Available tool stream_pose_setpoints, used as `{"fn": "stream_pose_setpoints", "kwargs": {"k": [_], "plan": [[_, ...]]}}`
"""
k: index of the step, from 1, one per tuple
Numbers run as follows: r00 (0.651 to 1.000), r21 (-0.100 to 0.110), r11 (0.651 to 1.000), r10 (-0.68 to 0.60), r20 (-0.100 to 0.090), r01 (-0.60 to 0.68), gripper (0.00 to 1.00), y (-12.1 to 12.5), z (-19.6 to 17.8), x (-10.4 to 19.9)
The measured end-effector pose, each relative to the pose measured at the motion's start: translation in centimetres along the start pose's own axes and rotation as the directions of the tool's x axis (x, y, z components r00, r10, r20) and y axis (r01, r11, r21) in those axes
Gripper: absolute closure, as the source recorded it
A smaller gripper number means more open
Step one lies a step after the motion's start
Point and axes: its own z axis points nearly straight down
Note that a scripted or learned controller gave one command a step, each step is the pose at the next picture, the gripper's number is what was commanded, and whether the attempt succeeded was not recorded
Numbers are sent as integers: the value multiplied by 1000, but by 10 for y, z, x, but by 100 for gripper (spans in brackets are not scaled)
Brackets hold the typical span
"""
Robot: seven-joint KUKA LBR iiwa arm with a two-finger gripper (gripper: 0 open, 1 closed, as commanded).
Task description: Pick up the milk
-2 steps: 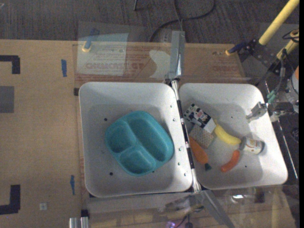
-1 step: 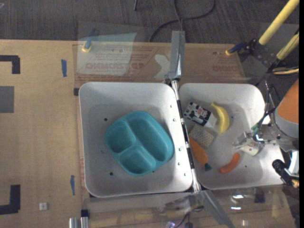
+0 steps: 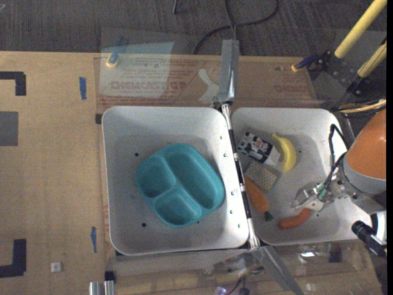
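Observation:
The milk (image 3: 255, 146) is a small black-and-white carton lying flat in the upper left of the right bin (image 3: 307, 118), beside a yellow banana (image 3: 286, 152). My gripper (image 3: 310, 199) hangs over the lower right part of that bin, just above a red-orange sausage (image 3: 294, 220). It is well to the right of and below the milk, apart from it. Nothing is visibly held in the gripper. The arm's orange band (image 3: 370, 152) sits at the bin's right edge.
A tan waffle square (image 3: 263, 177) and an orange carrot (image 3: 257, 196) lie between the milk and the gripper. The left bin (image 3: 123, 128) holds a teal divided plate (image 3: 178, 184). A metal divider (image 3: 236, 183) separates the bins.

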Motion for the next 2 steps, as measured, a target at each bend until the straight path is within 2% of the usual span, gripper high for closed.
{"fn": "stream_pose_setpoints", "kwargs": {"k": [1,2], "plan": [[994,9,994,-110,-6,111,0,8,-31,9],[994,5,994,-105,-4,105,100,8,-40,7]]}}
